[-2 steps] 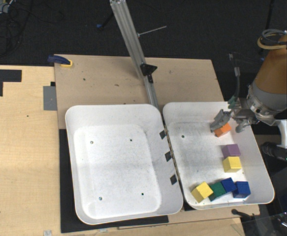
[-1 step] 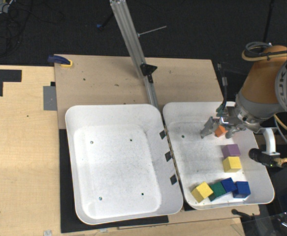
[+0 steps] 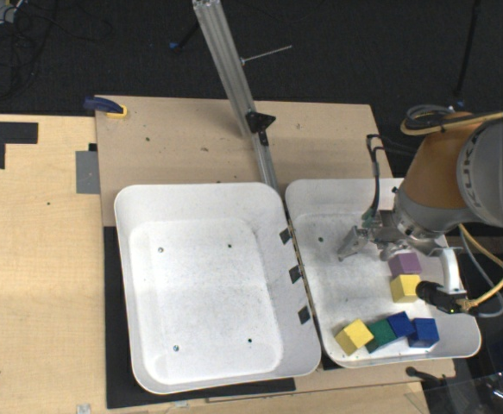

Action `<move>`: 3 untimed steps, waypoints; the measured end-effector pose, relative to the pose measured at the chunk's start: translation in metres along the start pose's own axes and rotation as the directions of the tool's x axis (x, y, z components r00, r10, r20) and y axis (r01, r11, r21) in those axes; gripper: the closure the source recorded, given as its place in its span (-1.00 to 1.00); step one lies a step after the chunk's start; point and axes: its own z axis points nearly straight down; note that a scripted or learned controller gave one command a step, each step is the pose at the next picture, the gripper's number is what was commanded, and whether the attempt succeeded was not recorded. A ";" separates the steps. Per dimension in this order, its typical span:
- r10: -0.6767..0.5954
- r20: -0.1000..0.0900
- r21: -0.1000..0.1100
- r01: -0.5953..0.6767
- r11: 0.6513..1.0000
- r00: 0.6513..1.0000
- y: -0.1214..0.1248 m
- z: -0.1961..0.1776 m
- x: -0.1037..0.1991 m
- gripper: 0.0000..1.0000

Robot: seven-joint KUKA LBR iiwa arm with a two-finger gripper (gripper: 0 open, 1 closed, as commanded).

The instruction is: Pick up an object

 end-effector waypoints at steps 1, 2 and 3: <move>0.007 0.001 -0.005 -0.007 1.000 1.000 0.001 -0.014 -0.002 1.00; 0.007 0.003 -0.013 -0.007 1.000 1.000 -0.002 -0.076 -0.008 1.00; 0.006 0.004 -0.014 -0.006 1.000 1.000 -0.005 -0.129 -0.018 1.00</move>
